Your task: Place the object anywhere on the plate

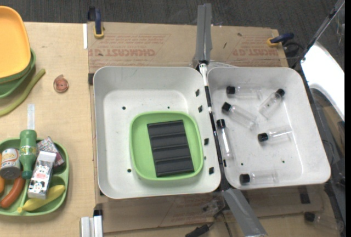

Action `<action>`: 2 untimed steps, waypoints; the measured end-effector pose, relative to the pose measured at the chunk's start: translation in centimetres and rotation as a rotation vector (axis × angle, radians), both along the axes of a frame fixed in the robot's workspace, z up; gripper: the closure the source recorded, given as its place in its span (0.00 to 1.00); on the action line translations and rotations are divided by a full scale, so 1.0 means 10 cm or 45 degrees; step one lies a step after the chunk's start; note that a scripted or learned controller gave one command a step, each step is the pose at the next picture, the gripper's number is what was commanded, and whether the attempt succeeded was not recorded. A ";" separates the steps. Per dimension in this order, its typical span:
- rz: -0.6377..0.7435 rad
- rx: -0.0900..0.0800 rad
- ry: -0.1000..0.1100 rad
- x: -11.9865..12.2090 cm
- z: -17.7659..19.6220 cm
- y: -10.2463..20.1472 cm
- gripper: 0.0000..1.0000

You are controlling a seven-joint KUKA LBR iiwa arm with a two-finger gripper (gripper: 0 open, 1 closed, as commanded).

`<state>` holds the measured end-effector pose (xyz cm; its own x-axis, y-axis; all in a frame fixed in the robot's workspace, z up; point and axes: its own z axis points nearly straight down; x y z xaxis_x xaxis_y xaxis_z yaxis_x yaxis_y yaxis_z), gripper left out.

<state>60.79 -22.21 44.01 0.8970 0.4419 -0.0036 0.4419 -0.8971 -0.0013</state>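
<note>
Vials (271,101) clear, black caps, right bin (307,137) | plate (140,137) green, square | hand unseen: state unknown

view count: one, fixed above the bench
direction: looks down at a slant, the far edge toward the top of the frame, dark floor beyond it
distance: far enough to take in both bins whole, with bench to spare on the left
centre: the seam where the left bin (104,120) and right bin (307,120) meet, slightly right of middle
left bin: holds the green plate (137,148), low and central in the frame
right bin: clear vials (271,101) scattered, seen from above
left margin: tan bench (60,120) with a green tray (60,197) at the lower corner
top: cardboard (164,44) behind the bins
</note>
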 end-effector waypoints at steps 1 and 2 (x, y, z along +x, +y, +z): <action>-0.116 0.001 0.003 -0.18 -0.01 0.00 0.00; -0.215 0.000 0.002 -0.09 -0.01 0.00 0.00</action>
<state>59.91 -22.24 43.95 0.9586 0.2849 -0.0047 0.2849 -0.9586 -0.0019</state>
